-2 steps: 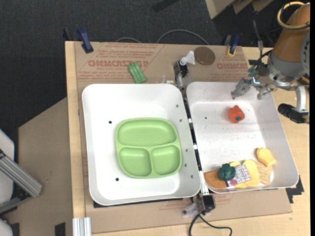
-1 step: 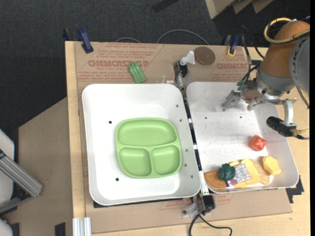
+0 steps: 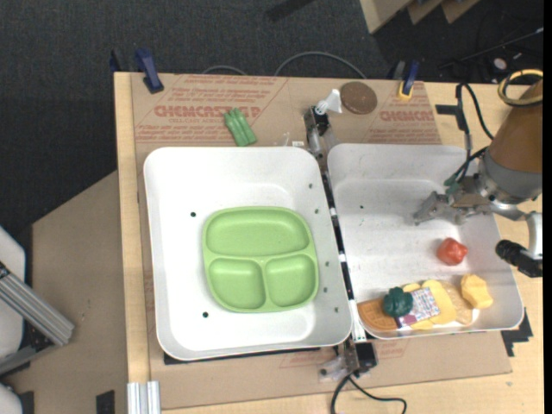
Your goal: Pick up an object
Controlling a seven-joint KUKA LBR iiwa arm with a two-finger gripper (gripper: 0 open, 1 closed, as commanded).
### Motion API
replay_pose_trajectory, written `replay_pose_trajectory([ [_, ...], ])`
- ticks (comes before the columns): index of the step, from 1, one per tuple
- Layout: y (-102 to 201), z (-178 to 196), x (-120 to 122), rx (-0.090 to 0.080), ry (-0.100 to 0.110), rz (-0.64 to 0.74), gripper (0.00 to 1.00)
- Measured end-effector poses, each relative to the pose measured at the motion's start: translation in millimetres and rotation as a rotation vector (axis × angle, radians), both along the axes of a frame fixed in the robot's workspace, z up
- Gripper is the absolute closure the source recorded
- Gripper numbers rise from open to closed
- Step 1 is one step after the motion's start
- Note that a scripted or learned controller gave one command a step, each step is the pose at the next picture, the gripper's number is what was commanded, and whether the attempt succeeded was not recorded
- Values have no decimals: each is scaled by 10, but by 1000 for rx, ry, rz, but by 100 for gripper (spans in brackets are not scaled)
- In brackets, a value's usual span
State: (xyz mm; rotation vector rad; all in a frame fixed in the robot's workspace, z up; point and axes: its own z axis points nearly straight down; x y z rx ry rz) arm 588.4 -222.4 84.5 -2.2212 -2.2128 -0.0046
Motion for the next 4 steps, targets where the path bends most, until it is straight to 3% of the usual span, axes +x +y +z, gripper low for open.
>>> replay_pose_trajectory([
  [1,179,0,-394,-4,3,2,0],
  [2,171,107,-367,-6,-4,3,100],
  [3,172,101,-370,-6,-3,3,0],
  [4,489,128,-735,-3,2,4,0],
])
